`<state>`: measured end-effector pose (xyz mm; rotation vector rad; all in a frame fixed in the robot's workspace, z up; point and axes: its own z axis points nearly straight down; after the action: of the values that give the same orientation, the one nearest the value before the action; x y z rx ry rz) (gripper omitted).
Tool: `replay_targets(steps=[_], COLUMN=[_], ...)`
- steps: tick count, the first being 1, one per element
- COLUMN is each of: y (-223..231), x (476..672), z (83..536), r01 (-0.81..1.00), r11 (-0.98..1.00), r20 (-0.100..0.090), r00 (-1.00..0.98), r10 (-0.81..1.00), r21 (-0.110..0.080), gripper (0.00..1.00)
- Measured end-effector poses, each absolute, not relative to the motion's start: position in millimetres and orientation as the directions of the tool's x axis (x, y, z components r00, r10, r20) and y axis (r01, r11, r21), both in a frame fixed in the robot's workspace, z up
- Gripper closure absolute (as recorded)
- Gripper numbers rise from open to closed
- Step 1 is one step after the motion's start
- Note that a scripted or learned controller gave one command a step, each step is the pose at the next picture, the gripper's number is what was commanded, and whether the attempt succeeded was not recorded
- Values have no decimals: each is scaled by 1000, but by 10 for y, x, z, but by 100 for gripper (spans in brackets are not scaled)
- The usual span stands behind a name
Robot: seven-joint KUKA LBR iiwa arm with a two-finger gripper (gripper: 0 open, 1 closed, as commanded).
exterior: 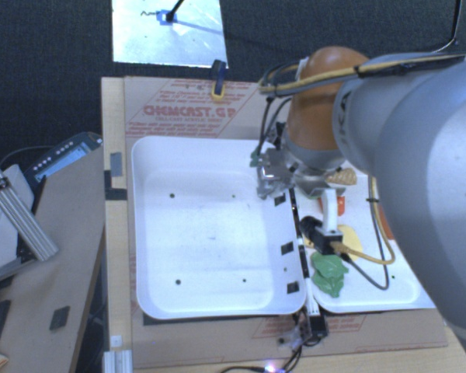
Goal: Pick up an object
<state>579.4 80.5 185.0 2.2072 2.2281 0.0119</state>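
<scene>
Where the two bins meet, the hand [270, 179] sits low over the shared rim, toward the far end.
Grey arm [419, 138] comes in from the right and covers much of the right bin [369, 287]; orange band [322, 92] sits just above the hand. Grip state: cannot tell, as the wrist blocks the view from this angle. Green object [328, 273] lies in the right bin at its near-left corner, just beside the dividing rim and well apart from the hand. Small red-orange object [341, 205] lies farther back in the same bin, near a tan ribbed piece [344, 177] that pokes out from under the arm. Left bin [206, 235] is white, with a few dark specks on its floor. Both bins rest on a cardboard sheet [179, 109] with red lettering, on the worktop [74, 239].
</scene>
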Motion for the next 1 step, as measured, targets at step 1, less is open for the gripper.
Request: replay_targets(steps=[1], y=[1317], x=[6409], z=[1903], r01=[1000], r11=[9], r20=[3], r00=[-9], r10=[1000], r21=[7], gripper=[100])
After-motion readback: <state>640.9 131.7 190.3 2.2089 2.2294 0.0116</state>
